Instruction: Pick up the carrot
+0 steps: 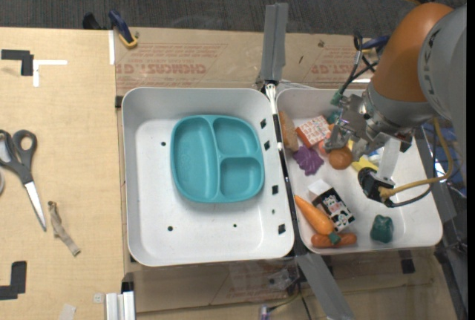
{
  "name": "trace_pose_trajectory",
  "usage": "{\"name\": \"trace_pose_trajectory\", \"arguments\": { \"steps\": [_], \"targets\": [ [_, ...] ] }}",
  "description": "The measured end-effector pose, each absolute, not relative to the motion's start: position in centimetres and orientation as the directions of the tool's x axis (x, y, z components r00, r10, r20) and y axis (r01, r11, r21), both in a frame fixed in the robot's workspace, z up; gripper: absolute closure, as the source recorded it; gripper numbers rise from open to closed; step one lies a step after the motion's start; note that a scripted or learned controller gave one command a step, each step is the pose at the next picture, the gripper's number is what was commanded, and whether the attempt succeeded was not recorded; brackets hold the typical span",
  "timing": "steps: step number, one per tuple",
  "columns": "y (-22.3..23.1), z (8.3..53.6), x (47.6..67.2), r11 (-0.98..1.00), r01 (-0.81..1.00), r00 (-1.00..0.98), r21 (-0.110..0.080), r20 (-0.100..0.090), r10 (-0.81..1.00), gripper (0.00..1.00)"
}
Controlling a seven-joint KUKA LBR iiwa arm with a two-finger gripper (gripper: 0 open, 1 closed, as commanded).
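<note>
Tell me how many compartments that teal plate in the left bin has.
3. The teal plate has one long compartment down its left side, one at upper right and one at lower right. It lies in the left bin, none of it covered.

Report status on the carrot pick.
Gripper over right bin's middle, nothing visibly held. Carrot lies free near front wall. Black-and-white box touching it.

Red print on cardboard sheet (pixel 194 64) behind the bins, upside down and mirrored, not legible. Small orange box (pixel 312 131) in right bin has print too small to read.
</note>
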State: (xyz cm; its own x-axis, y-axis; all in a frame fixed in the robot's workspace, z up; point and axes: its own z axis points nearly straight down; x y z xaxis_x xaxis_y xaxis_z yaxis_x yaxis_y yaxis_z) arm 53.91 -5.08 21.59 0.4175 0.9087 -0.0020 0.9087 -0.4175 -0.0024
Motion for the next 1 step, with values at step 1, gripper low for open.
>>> {"name": "trace_pose_trajectory", "arguments": {
  "steps": [1],
  "targets": [
    [2.1, 19.0, 52.34, -0.797, 0.605, 0.796, -0.003, -0.006, 0.605, 1.0]
  ]
}}
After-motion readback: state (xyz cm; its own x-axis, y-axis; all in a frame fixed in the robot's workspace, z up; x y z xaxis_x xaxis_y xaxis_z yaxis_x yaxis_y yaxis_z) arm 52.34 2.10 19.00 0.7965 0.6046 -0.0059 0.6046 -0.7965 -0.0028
